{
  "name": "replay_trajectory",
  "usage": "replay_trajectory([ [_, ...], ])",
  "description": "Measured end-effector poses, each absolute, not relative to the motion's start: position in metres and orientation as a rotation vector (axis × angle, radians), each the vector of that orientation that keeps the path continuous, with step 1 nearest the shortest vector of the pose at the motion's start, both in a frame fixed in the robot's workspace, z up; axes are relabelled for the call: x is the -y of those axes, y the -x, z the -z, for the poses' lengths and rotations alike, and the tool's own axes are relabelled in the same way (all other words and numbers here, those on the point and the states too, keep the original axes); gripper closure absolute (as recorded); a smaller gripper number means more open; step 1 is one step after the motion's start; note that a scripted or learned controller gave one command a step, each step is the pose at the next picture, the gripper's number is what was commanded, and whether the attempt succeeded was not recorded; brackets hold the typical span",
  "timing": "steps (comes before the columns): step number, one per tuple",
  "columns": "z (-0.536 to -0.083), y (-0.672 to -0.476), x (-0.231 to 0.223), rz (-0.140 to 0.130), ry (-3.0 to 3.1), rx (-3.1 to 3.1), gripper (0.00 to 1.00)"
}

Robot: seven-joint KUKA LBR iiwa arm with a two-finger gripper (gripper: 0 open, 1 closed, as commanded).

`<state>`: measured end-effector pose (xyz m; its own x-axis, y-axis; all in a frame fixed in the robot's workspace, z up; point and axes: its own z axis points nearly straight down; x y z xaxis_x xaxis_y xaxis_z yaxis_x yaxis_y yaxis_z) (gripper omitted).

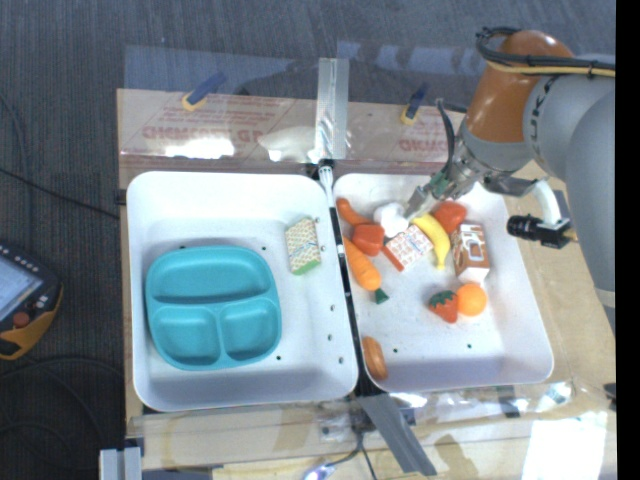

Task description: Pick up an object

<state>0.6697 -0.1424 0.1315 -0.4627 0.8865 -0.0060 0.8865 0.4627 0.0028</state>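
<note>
The right bin holds a cluster of toy foods: a yellow banana, a red-and-white box, an orange carrot, a red piece, a small carton, an orange fruit and a red strawberry. My gripper reaches down from the upper right into the far part of this bin, just above the banana and beside a white piece. I see nothing between its tips.
The left bin holds a teal divided plate and a small yellow-green sponge block. A brown item lies at the near left corner of the right bin. A vertical divider post stands behind the bins.
</note>
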Motion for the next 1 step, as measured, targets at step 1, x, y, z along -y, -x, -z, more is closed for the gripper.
replay_trajectory([
  [1, -0.2529, -0.6363, 0.0786, 0.002, -2.002, -2.421, 1.0],
])
